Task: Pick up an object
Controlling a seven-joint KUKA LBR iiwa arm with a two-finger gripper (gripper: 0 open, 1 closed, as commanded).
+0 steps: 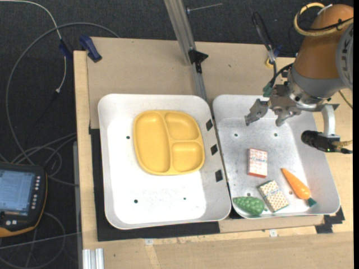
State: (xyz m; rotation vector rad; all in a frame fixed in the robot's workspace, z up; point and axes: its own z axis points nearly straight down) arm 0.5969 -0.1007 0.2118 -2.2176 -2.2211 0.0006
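The gripper [268,114] hangs over the far part of the right bin [235,150], its two fingers spread with nothing between them — one finger [253,112] angles toward the bin's middle, the other sits closer under the wrist. Above it the arm [322,49] rises grey and orange from the right. Nearer the camera, well apart from the fingers, lie the candidates for picking: a red-and-white box [258,162] about mid-bin, then a carrot [297,185] to its right, a patterned box [274,195] just beside the carrot, and a green item [249,205] at the near rim, near or touching that box. The left bin [115,167] holds a yellow tray [168,141] with three compartments. By my reading, the task has barely begun — no object is grasped or lifted, and the gripper is not above any of them. What is left is nearly everything: move toward the near end, descend on one item, close, and lift.
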